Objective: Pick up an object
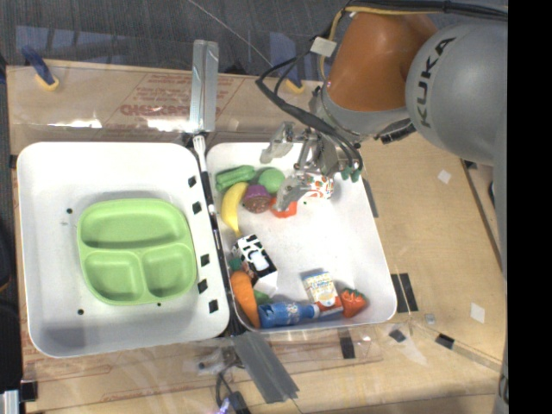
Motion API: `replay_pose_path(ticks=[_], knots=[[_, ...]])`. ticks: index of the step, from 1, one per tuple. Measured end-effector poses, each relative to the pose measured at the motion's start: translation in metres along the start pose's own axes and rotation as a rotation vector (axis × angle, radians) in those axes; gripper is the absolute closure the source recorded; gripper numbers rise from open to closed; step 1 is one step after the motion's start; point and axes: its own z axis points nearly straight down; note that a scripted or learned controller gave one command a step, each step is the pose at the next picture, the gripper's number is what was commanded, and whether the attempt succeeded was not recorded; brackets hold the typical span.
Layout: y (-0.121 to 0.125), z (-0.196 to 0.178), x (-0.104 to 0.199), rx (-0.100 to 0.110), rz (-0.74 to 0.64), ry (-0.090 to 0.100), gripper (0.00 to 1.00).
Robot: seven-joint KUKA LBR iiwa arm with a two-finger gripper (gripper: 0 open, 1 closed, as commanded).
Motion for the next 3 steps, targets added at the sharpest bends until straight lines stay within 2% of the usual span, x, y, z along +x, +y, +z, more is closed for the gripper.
replay_pose_path(ticks=[1, 2, 3], knots=[[-0.033, 0.087, -0.013, -0.003, -0.258, 0.004, 0.0], [-0.008, 0.143, 0.017, 0.002, -0.208, -0.003, 0.0], [-0.006, 0.131, 0.015, 0.002, -0.216, -0.007, 1.0]])
